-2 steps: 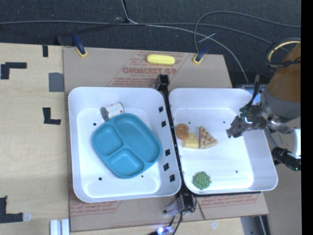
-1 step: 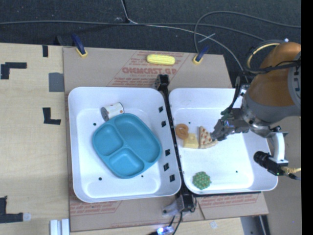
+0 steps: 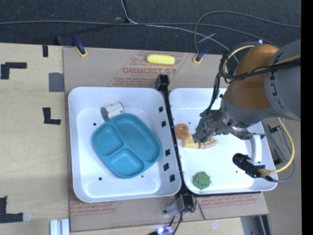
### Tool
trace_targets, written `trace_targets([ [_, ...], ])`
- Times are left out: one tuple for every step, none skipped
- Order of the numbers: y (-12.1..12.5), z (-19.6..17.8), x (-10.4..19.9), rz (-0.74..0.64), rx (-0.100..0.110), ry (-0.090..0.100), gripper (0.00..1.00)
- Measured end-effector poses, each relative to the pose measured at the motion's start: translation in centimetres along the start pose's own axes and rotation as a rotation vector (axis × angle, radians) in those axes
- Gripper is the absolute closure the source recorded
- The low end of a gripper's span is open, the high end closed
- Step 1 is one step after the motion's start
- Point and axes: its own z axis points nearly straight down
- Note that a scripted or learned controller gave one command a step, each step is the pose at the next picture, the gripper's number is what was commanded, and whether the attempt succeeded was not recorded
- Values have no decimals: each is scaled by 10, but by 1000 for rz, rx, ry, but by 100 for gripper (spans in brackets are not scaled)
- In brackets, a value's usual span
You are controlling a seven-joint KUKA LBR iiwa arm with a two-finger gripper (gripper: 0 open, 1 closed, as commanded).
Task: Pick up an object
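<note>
Robot gripper [image 3: 201, 133] low in the right bin [image 3: 230, 182], right over a small cluster of food-like pieces.

The dark gripper hangs from the grey arm [image 3: 274, 89] with its orange band [image 3: 249, 80]; whether it is spread or closed cannot be told, since its tip blends into the things below. Directly under and touching its tip lies a yellowish piece [image 3: 190, 143], with a pale tan piece [image 3: 210, 142] just to its right. Just left of the tip sits an orange ring-shaped piece [image 3: 181, 129]. Below the gripper, well apart near the bin's front edge, is a round green bumpy object [image 3: 201, 180]. Far to the left, in the left bin [image 3: 78, 102], rest a blue divided plate [image 3: 126, 145] and a small white cup [image 3: 112, 111] lying on its side, touching the plate's upper edge. Beyond both bins, up and left of the gripper, a yellow corn cob [image 3: 160, 59] lies on the cardboard [image 3: 98, 67].
</note>
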Motion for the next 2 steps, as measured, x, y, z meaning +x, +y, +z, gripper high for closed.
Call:
trace_targets([
  [3, 7, 47, 1, 1, -1, 100],
  [8, 10, 106, -2, 0, 0, 100],
])
